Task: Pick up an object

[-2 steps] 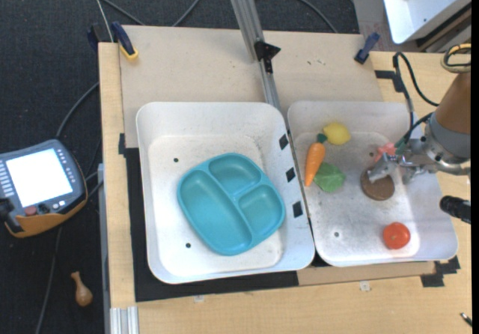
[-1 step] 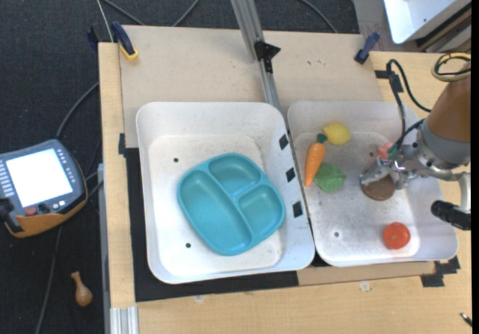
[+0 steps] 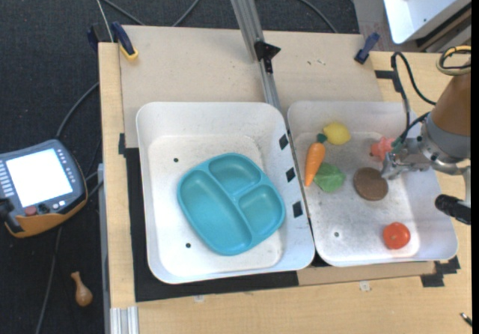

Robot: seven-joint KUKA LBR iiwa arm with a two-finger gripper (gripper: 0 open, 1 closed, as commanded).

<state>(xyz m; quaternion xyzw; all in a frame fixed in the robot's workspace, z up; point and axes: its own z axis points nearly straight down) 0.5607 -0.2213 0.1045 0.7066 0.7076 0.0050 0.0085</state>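
Observation:
The right bin [image 3: 419,250] holds a yellow lemon [image 3: 336,133], an orange carrot [image 3: 314,162], a green leafy vegetable [image 3: 329,177], a brown round disc [image 3: 370,184], a red tomato [image 3: 396,235] and a pink item [image 3: 381,147]. My gripper [image 3: 394,163] hangs low over the right side of that bin, between the pink item and the brown disc, just right of the disc. The pink item is partly hidden by the gripper's body.
In the left bin [image 3: 161,138] lies a teal divided plate [image 3: 230,202]. A metal pole [image 3: 247,10] slants up from between the bins. A teach pendant [image 3: 37,184] lies off the bench at the left. Cables [image 3: 400,93] run by the right bin's far corner.

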